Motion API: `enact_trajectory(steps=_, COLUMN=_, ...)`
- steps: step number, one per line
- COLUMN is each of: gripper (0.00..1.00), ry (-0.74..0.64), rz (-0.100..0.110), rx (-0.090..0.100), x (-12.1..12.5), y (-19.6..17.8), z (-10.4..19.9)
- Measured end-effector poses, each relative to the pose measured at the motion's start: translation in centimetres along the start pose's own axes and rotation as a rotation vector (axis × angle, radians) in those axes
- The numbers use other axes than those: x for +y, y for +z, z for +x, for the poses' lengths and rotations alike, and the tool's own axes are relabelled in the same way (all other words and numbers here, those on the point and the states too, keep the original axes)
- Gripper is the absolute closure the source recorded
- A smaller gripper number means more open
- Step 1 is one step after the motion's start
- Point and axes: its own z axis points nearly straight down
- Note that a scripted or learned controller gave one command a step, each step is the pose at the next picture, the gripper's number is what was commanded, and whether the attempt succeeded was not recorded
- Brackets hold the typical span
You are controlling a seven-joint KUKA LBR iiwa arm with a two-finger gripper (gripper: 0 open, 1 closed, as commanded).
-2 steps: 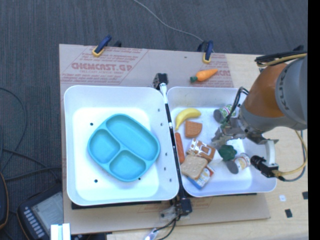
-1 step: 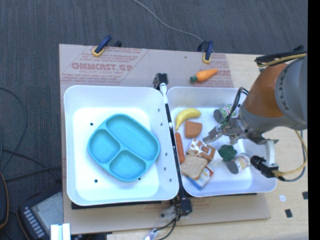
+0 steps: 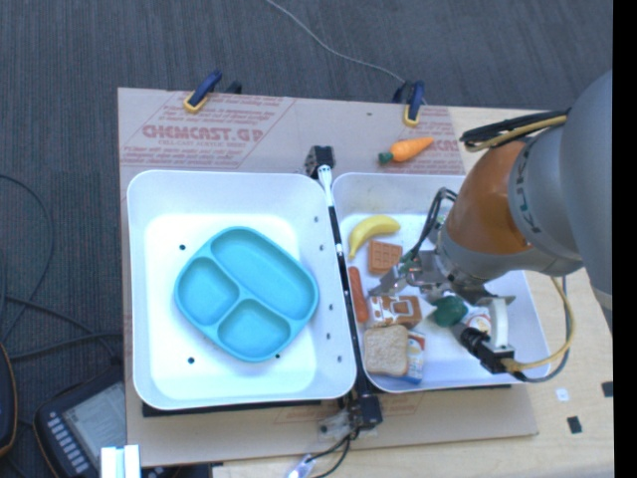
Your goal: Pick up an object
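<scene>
The right bin (image 3: pixel 518 357) holds several toy foods: a yellow banana (image 3: pixel 373 232), a square brown waffle (image 3: pixel 384 257), a red sausage (image 3: pixel 356 292), a brown and white piece (image 3: pixel 394 311), a slice of toast (image 3: pixel 386 350) and a green item (image 3: pixel 450 312). My gripper (image 3: pixel 406 275) is low in this bin, just right of the waffle and above the brown and white piece. Its metal parts blur into the clutter below. Nothing visibly hangs from it.
The left bin (image 3: pixel 149 267) carries a blue divided plate (image 3: pixel 246 292). An orange toy carrot (image 3: pixel 406 150) lies on the board behind the right bin. Two clamps (image 3: pixel 204 90) (image 3: pixel 413 100) sit at the board's far edge. The arm's orange band (image 3: pixel 488 217) overhangs the right bin.
</scene>
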Motion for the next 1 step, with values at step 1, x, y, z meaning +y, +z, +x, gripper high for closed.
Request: enact_trajectory(steps=1, gripper=1.00, ry=0.001, rz=-0.001, rx=0.001, x=0.08, y=-1.04, z=-0.02)
